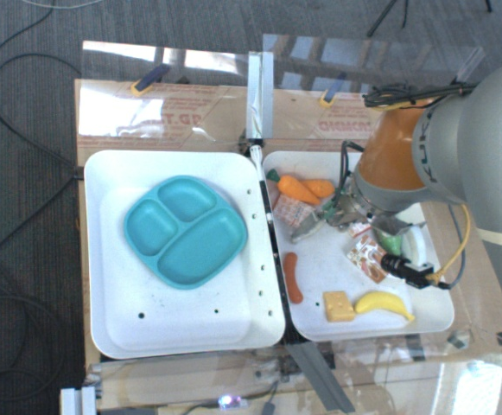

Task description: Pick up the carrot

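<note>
The carrot (303, 188) lay hemmed in at the right bin's (432, 322) upper-left corner, the dividing wall just beside it and the gripper (327, 215) close below. Open floor remained mid-bin, between the sausage (293, 277), cheese (339, 306), banana (384, 305) and a packet (368, 258).

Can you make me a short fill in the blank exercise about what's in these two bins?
1. The teal divided plate lies in the ____ bin.
2. The carrot lies in the right bin, near its ____ left corner.
3. The banana lies right beside a yellow ____ block.
4. The arm's band above the wrist is ____.

Missing words: left; upper; cheese; orange
</note>
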{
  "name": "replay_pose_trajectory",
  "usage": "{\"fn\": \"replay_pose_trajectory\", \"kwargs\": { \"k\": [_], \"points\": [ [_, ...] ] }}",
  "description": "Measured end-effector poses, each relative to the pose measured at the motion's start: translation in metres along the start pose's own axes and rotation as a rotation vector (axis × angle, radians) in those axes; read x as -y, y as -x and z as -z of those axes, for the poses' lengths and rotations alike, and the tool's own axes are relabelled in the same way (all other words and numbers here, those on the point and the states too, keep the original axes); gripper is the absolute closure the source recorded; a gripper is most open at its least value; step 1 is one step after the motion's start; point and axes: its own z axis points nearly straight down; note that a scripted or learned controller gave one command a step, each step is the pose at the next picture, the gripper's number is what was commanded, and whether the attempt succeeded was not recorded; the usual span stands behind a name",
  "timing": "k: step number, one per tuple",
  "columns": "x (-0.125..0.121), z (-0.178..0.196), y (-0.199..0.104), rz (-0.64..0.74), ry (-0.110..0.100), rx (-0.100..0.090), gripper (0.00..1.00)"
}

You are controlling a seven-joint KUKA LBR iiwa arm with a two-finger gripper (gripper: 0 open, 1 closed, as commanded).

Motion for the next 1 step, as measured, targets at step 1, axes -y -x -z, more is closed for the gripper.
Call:
{"fn": "replay_pose_trajectory", "kwargs": {
  "k": [1],
  "points": [
    [-0.0338,0.0926,-0.0688,-0.175,-0.015,-0.002,0.0]
  ]
}}
